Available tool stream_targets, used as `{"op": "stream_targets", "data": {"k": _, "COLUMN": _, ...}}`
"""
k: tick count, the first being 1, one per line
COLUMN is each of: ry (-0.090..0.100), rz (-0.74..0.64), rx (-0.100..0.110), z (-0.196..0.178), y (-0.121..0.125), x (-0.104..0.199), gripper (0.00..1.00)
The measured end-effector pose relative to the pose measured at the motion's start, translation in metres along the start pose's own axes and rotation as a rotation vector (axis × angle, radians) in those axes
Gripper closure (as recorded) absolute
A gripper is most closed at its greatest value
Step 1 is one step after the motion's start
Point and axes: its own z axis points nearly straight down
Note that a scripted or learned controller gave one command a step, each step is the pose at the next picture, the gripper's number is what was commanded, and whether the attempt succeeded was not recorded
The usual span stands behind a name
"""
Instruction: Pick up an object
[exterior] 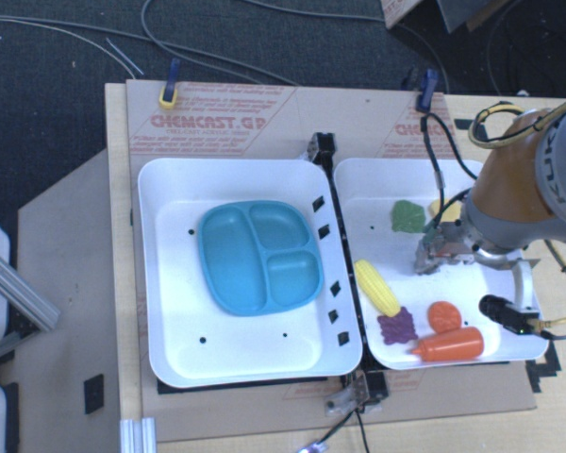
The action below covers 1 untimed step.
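Observation:
My gripper is low in the right bin, near its middle, pointing down at the white floor. A green toy lies just above and left of it. A yellow corn cob lies to its lower left, with a purple grape bunch below that. An orange round piece and an orange-red carrot sit near the bin's front edge. A bit of yellow shows beside the arm, partly hidden. I see nothing between the fingers.
The left bin holds a blue divided plate. A black divider strip runs between the bins. Cables trail along the bench at the right, and the arm's body covers the right bin's far right side.

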Motion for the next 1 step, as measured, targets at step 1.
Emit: {"op": "stream_targets", "data": {"k": 1, "ry": -0.003, "rz": -0.002, "rx": -0.006, "z": -0.0592, "y": 0.0102, "x": 0.0008, "gripper": 1.0}}
